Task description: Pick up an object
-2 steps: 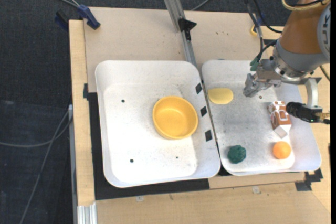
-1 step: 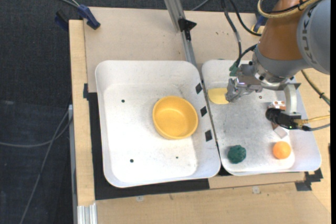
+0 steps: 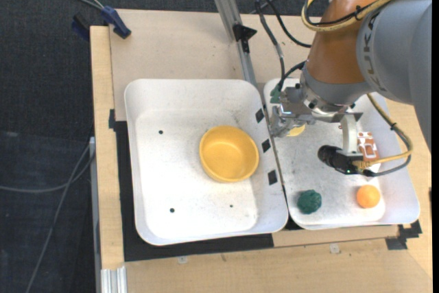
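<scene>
We see a yellow bowl (image 3: 229, 153) sitting alone in the left bin (image 3: 158, 216), near its right wall. In the right bin (image 3: 398, 209) lie a dark green ball (image 3: 309, 200) and an orange ball (image 3: 368, 197), well apart along the near edge. The arm's pincer (image 3: 287, 121) hangs low at the right bin's left rim over something pale yellow (image 3: 295, 130); whether it is clamped we cannot tell. Both bins rest on the wooden desk (image 3: 171, 44).
</scene>
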You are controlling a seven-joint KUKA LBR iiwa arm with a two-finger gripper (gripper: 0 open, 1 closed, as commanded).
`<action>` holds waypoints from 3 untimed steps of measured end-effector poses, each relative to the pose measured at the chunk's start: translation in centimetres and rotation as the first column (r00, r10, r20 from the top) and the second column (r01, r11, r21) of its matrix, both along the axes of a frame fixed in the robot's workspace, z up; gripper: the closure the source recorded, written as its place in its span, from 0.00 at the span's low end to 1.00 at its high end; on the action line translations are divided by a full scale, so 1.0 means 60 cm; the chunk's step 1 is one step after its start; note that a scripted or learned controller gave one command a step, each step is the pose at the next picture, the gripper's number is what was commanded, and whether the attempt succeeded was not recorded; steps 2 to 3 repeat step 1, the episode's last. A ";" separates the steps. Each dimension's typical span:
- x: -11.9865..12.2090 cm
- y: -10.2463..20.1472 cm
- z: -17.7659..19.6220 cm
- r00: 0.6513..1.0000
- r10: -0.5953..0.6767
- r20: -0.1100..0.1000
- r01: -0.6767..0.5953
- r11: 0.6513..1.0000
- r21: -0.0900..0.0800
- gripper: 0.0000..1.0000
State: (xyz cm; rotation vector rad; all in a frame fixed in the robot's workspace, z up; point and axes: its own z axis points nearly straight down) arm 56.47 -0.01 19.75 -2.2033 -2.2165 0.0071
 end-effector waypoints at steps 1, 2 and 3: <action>0.001 0.085 0.033 1.000 0.000 0.016 0.000 1.000 -0.004 1.00; 0.001 0.085 0.033 1.000 0.000 0.016 0.000 1.000 -0.004 1.00; 0.001 0.085 0.033 1.000 0.000 0.016 0.000 1.000 -0.004 1.00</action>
